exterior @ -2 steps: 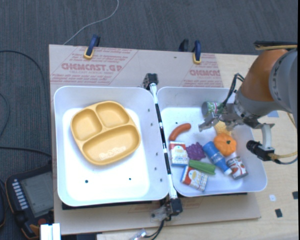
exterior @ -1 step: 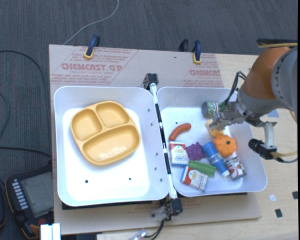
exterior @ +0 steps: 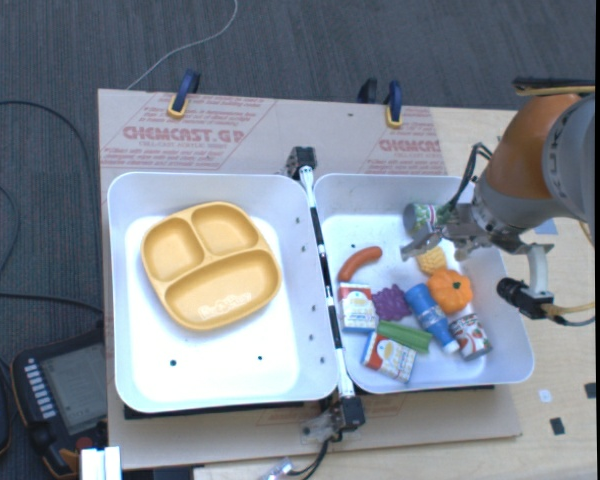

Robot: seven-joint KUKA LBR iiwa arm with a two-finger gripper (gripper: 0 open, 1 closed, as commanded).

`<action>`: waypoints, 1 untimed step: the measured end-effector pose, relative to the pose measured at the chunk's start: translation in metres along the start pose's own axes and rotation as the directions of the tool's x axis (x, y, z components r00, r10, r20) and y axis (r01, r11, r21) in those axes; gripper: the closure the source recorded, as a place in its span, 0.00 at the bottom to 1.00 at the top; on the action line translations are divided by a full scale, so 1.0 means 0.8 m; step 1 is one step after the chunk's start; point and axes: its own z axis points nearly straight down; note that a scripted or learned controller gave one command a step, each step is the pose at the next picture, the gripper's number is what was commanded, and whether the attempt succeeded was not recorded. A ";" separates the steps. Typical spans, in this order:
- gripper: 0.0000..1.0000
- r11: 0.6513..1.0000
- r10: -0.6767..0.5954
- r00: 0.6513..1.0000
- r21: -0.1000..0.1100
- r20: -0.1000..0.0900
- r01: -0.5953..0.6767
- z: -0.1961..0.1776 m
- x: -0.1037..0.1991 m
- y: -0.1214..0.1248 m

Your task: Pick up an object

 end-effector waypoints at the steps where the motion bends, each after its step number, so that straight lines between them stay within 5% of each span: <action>1: 0.00 1.000 0.000 1.000 0.004 -0.005 0.000 0.038 0.057 0.018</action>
